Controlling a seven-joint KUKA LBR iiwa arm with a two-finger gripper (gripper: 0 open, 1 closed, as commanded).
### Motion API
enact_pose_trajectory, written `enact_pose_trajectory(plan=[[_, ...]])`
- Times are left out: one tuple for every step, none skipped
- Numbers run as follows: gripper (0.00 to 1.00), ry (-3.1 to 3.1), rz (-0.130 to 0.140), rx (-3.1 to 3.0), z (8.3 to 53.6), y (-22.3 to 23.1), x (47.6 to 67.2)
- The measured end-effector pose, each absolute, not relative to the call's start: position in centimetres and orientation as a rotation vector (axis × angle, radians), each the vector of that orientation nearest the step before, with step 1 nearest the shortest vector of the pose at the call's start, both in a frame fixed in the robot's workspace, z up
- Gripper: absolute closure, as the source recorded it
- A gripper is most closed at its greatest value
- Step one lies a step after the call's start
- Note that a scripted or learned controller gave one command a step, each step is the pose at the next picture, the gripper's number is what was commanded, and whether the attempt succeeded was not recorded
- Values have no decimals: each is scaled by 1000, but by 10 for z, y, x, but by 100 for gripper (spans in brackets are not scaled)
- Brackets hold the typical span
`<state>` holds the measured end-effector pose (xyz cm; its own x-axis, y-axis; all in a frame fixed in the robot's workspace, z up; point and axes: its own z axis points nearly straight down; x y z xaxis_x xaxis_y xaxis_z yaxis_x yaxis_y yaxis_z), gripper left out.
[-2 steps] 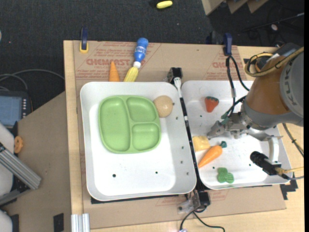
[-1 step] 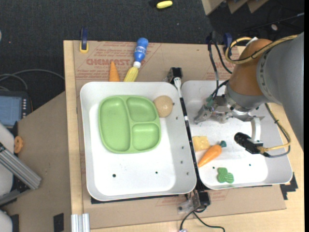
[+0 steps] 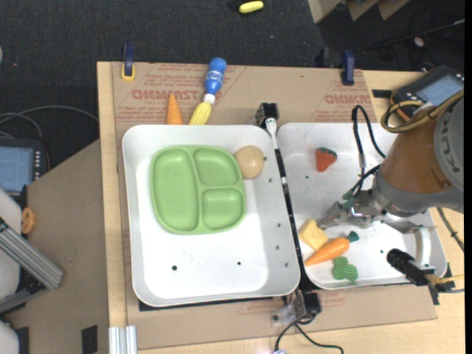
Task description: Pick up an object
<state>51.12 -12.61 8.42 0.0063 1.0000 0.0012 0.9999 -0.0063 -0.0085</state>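
Observation:
The right bin (image 3: 413, 142) holds a red strawberry (image 3: 325, 158) near its far side. A pale yellow cheese wedge (image 3: 313, 235), an orange carrot (image 3: 328, 250) and a small green leafy toy (image 3: 344, 271) lie close together at its near left corner. My gripper (image 3: 345, 211) is low over the right bin, just above and to the right of the cheese wedge and the carrot. It sits close to them, and nothing shows in its grasp.
The left bin (image 3: 221, 271) holds a green divided plate (image 3: 198, 189) and a tan round object (image 3: 250, 161) by its far right corner. Behind the bins lie a blue-and-white bottle (image 3: 214, 77), a yellow corn piece (image 3: 200, 113) and an orange cone (image 3: 173, 110).

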Motion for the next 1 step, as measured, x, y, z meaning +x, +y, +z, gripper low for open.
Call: enact_pose_trajectory(plan=[[0,-2217,3,-2216,84,-93,477]])
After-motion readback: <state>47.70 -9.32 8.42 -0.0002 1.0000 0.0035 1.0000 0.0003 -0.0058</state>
